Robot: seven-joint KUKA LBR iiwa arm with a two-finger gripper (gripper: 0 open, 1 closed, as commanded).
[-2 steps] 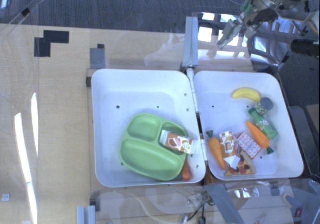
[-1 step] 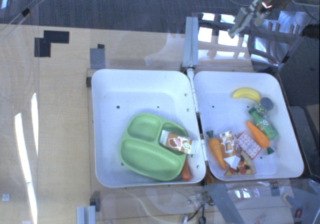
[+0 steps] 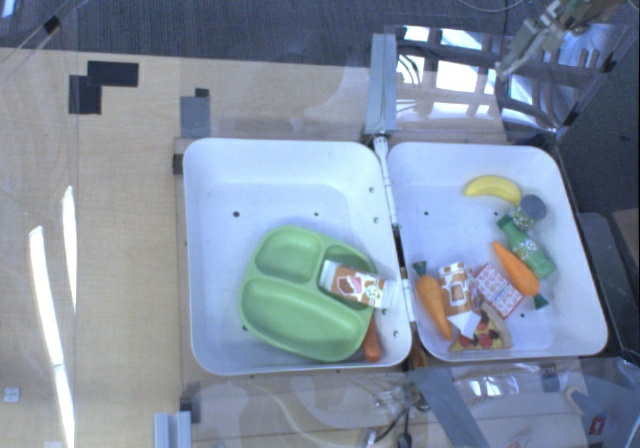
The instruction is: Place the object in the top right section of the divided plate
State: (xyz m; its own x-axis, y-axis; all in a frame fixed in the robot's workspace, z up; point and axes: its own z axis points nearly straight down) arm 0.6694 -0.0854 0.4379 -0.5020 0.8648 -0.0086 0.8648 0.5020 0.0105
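Carton [image 3: 352,285]: small white-and-orange box, lying tilted across the right-hand section of the green divided plate [image 3: 290,311], its lower end overhanging the rim; printing too small to read.
Plate: sitting in the left bin [image 3: 230,186], lower centre of the frame.
Orange piece [image 3: 372,344]: peeking out under the plate's lower right edge.
Right bin [image 3: 440,176]: holding a banana [image 3: 492,187], two carrots [image 3: 433,304] and small packets [image 3: 497,289].
Gripper [image 3: 520,48]: hanging at upper right above the bins; grip state impossible to tell.

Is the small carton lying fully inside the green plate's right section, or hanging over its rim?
Hanging over. The carton lies flat across the right section of the green plate, its right end past the rim.
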